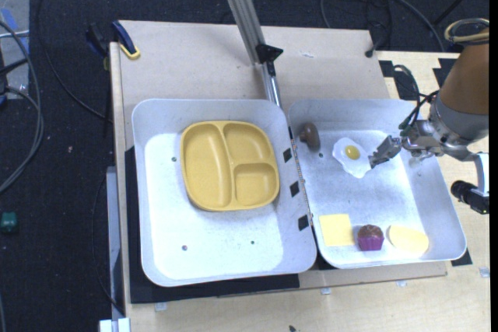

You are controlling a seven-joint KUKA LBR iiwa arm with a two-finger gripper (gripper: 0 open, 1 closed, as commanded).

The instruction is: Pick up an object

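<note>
The hand (383, 154) hangs over the right bin (436, 206), toward its far edge; whether it is apart or together I cannot tell, and nothing shows clamped in it. The fried egg (351, 155) lies just beside it, toward the left bin (156, 167), the nearest thing to take; the purple piece (369, 237) sits at the near edge

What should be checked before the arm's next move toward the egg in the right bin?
1. Egg in view, uncovered: ok.
2. Gripper beside the egg, on its right: ok.
3. Fingers open: cannot tell.
4. Nothing held: cannot tell.
5. Brown piece apart from the egg: ok.
6. Cheese, purple piece and yellow disc lie along the bin's near side, away from the egg: ok.
</note>
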